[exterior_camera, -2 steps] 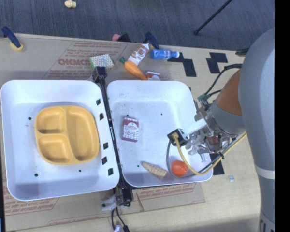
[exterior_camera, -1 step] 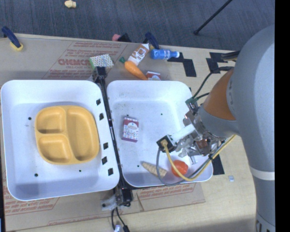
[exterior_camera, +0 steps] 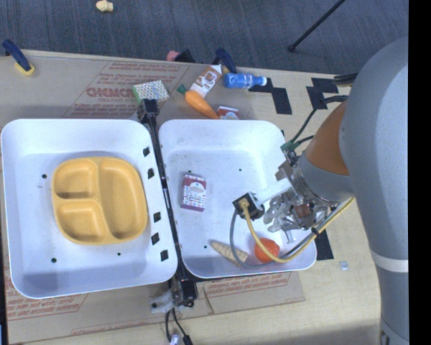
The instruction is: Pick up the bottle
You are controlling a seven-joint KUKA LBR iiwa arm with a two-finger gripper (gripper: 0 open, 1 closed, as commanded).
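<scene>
- I see the grey KUKA arm reaching in from the right, its orange band above the wrist, over the right-hand bin.
- A sheet of brown cardboard lies under both bins; I can read red print on it starting "CHEMC", the rest too blurred for me to make out.
- I count two shallow white bins: the left bin and the right bin, side by side and touching along their inner edges.
- One yellow divided plate, three compartments, sits in the middle of the left bin.
- The gripper hangs low over the right bin's near right corner, cables looping below it; I cannot tell from here how the pincer stands, and I see nothing held in it.
- The bottle, just one, lies on its side on the bench behind the right bin, outside both bins. It looks blue with a pale end pointing right; any label is too small for me to read.
- One white tube-like container with an orange band lies slanted just left of the bottle.
- One toy carrot lies at the right bin's far rim.
- One small red and white packet lies flat in the right bin; its writing is unreadable.
- One orange ball-like thing and one tan cone rest by that bin's near wall, below the gripper.
- I count two blue clamps at the cardboard's far edge.
</scene>
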